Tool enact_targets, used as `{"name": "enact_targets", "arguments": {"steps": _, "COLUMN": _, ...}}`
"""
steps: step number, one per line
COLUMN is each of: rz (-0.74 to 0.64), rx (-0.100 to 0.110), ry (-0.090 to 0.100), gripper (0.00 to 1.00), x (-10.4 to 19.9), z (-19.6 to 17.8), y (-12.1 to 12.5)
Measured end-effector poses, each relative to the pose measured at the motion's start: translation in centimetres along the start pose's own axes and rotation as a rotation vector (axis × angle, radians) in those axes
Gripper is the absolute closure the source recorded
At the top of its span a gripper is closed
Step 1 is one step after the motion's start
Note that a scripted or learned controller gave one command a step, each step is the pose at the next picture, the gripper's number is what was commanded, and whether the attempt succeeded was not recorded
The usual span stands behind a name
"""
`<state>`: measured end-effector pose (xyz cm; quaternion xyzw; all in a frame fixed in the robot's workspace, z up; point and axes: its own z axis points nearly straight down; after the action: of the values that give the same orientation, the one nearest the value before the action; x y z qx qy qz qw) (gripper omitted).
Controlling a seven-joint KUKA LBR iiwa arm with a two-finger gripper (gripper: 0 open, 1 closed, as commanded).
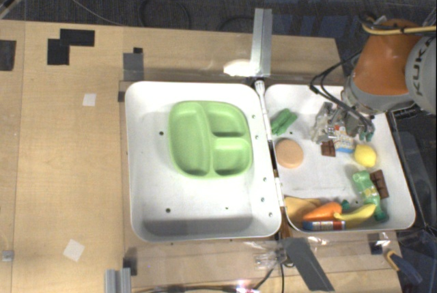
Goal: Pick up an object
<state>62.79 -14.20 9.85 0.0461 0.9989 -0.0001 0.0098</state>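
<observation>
You see two white bins side by side. The left bin (pixel 147 148) holds a green tray (pixel 208 138), well left of the gripper. Over the right bin (pixel 403 196) the arm (pixel 389 66) hangs, its gripper (pixel 339 128) low; whether it grips anything you cannot tell. Just beside it sit a lemon (pixel 366 156) and a brown block (pixel 328 148). A tan disc (pixel 291 153) and green piece (pixel 283 121) lie left; a carrot (pixel 321 210) and banana (pixel 358 212) lie nearer you.

Single fixed camera above the pale wooden bench (pixel 61 169), slanting down, two shallow white bins (pixel 147 169) mid-frame, moderately near
</observation>
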Motion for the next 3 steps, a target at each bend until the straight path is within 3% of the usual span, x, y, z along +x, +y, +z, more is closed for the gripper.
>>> {"name": "enact_targets", "arguments": {"steps": 1, "rz": 0.0, "rx": 0.0, "ry": 0.001, "gripper": 0.0, "x": 0.0, "z": 0.0, "y": 0.0}}
{"name": "enact_targets", "arguments": {"steps": 2, "rz": 0.022, "rx": 0.001, "ry": 0.005, "gripper": 0.0, "x": 3.8, "z": 1.0, "y": 0.3}}
{"name": "enact_targets", "arguments": {"steps": 3, "rz": 0.039, "rx": 0.002, "ry": 0.006, "gripper": 0.0, "x": 3.3, "z": 1.0, "y": 2.5}}
